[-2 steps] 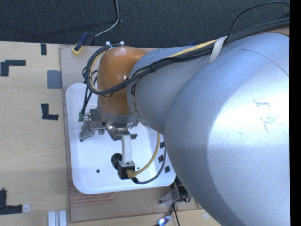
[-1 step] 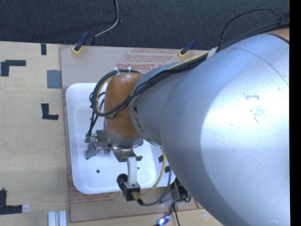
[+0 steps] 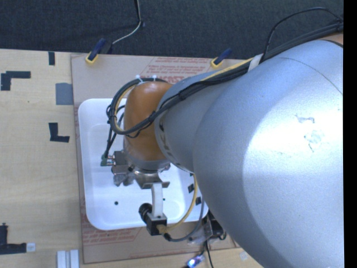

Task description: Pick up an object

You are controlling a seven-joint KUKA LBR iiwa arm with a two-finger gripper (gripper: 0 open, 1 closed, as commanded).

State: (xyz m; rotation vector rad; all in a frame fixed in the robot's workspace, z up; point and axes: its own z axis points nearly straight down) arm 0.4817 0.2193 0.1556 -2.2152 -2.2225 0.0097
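From above, the grey arm (image 3: 268, 149) takes up the whole stretch to the right of the white bin (image 3: 92, 149) and reaches out over the bin's middle, its orange band (image 3: 142, 116) above the bin's far half. Below the band the hand (image 3: 135, 176) hangs over the bin floor, seen from its back, so I cannot tell whether it is apart, together or clamped on anything. Which object is to be picked cannot be made out: the arm hides much of the bin. On the bare floor near the bin's near left corner sits one dark speck (image 3: 116, 202), too small to identify. The bin rests on a brown cardboard sheet (image 3: 78, 82) with red printing (image 3: 175, 67) just beyond the bin's far rim; the lettering is too small to read. Two blue-and-yellow clamps (image 3: 96, 50) pinch the sheet's far edge, well beyond the bin. Left of the bin, the pale wooden bench (image 3: 33, 194) carries black tape marks (image 3: 56, 133). Far beyond the bin a black cable (image 3: 136, 10) runs across dark cloth (image 3: 56, 10).
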